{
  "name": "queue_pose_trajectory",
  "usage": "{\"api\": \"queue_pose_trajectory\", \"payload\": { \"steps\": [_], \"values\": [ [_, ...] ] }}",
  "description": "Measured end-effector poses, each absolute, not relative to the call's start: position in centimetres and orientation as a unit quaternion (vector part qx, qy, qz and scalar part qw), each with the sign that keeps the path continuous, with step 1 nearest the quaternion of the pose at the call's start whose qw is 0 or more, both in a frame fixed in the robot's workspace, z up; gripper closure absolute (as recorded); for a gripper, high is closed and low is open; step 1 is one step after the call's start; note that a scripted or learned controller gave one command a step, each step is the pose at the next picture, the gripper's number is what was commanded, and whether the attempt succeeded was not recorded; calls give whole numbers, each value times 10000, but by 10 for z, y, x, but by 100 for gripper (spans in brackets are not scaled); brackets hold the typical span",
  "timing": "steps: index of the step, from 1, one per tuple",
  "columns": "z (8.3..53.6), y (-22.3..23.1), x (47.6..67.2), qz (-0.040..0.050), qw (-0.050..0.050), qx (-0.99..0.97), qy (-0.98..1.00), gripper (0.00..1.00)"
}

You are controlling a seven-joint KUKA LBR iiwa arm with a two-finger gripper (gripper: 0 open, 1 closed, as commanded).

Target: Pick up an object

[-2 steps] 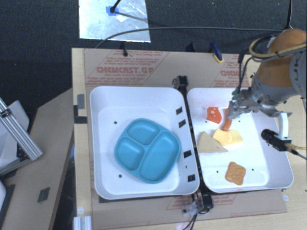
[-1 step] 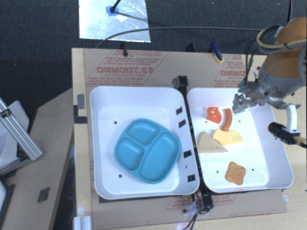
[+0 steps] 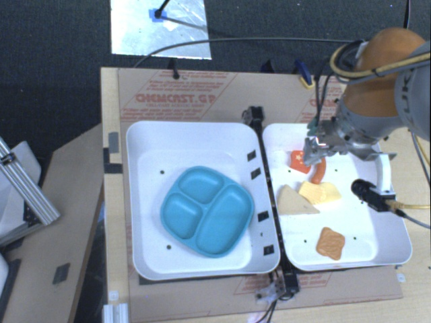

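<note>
Two white bins sit side by side on the bench. In the left bin (image 3: pixel 145 153) a blue divided tray (image 3: pixel 207 210) lies flat near the centre, well apart from the action. In the right bin (image 3: pixel 390 247) lie the loose candidates for picking: a red-orange piece (image 3: pixel 300 160) at about ten o'clock of the bin's middle, an orange strip (image 3: pixel 318 172) just beside it, a pale yellow chunk (image 3: pixel 322 192) and a cream wedge (image 3: pixel 295 202) touching each other near the centre, and a brown cookie-like piece (image 3: pixel 330 243) at six o'clock, apart from the rest.

The gripper (image 3: pixel 314 155) hangs over the red and orange items, the arm reaching in from three o'clock. Whether anything sits between its tips cannot be told from this angle, nor how they stand. In my judgement the arm is placed there because the red cluster is the chosen target, and the crowding of pieces may spoil the grasp
</note>
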State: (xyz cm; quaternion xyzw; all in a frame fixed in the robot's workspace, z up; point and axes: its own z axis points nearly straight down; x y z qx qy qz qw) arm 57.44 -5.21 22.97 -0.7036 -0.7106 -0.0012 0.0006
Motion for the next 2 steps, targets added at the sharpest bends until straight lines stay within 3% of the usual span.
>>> {"api": "queue_pose_trajectory", "payload": {
  "steps": [2],
  "values": [
    [228,57,536,-3,16,-7032,-7110,100]
  ]
}}
